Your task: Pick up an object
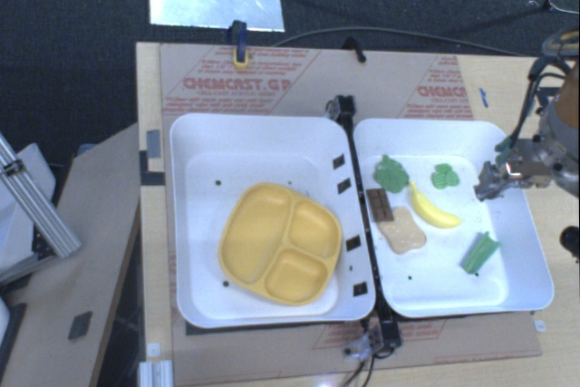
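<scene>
The right bin (453, 299) holds several small toy foods. A yellow banana (433, 208) lies near its middle, with a leafy green piece (391, 174) to its upper left and a smaller green piece (445, 177) above it. A brown bar (379, 205) and a tan toast-shaped piece (401, 234) sit by the bin's left wall. A long green vegetable (479, 252) lies at the lower right. My gripper (490, 181) hangs over the bin's right side, right of the small green piece and above the long green vegetable. Nothing shows in its grasp.
The left bin (204, 195) holds a yellow divided plate (281, 242). A black divider with clips (358, 213) runs between the bins. A metal frame post (36, 204) stands at the far left, off the bench.
</scene>
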### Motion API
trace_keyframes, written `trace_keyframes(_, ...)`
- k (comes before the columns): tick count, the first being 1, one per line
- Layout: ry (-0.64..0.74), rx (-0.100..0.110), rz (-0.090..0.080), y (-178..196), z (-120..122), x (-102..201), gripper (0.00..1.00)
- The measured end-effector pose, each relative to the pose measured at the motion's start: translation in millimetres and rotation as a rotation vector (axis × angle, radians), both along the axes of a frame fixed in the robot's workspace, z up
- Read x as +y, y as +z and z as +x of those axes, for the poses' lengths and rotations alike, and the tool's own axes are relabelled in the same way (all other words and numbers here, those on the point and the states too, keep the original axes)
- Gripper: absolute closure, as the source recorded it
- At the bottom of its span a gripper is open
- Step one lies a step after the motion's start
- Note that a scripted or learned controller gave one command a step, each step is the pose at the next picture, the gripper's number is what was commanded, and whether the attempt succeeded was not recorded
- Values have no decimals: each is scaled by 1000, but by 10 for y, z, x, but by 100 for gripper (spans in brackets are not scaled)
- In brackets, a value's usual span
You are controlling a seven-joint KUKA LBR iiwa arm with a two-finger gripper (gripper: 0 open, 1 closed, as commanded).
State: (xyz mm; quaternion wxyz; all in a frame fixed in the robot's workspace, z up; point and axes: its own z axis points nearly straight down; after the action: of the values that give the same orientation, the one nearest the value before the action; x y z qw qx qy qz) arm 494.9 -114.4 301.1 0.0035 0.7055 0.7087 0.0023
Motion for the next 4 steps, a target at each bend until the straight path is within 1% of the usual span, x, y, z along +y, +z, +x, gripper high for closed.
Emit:
trace_keyframes(1,5,5,3,-61,39,432,100)
trace_keyframes(2,5,6,3,-103,120,921,100)
trace_keyframes(3,5,7,3,-280,73,1393,100)
trace_keyframes(4,4,9,3,-511,119,1815,100)
